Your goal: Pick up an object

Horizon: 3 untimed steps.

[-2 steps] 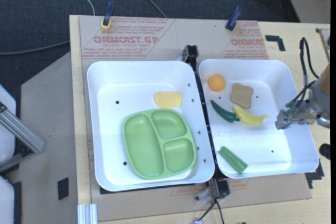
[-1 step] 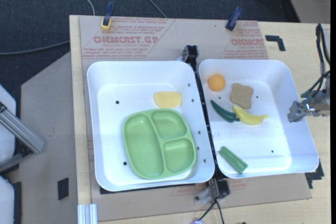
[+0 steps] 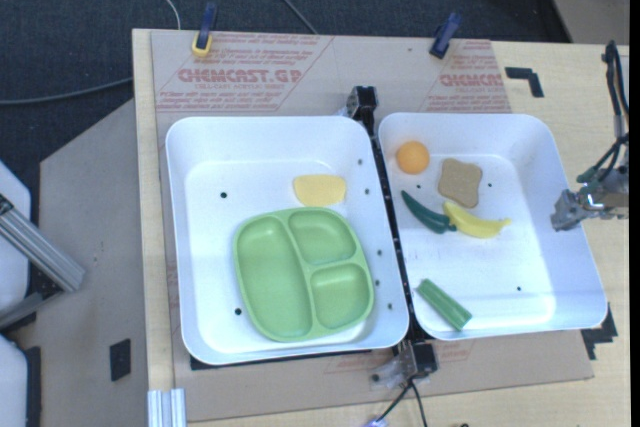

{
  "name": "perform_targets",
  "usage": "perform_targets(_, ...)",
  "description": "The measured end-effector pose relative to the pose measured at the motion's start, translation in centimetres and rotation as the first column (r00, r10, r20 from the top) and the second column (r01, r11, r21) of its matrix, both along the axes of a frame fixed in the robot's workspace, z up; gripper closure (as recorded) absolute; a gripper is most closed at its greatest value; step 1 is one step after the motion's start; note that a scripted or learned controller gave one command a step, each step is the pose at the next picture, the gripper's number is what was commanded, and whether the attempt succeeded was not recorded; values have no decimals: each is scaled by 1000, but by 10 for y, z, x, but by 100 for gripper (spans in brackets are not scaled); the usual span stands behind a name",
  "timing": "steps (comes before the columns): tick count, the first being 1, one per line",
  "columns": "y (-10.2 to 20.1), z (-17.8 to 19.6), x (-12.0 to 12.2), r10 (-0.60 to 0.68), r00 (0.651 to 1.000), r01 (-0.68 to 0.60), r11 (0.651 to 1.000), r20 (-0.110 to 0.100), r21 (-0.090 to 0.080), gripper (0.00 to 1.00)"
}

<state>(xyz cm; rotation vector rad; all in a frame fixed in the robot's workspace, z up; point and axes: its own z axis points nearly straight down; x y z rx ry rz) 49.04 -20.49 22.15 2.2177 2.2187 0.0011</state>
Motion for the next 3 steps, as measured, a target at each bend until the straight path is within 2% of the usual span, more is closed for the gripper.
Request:
perform_targets(2,95,-4,10,1,1000,-1,1000,-6,5,100)
perform_targets(3,150,6,30,7,1000,-7,1000,-1,3,100)
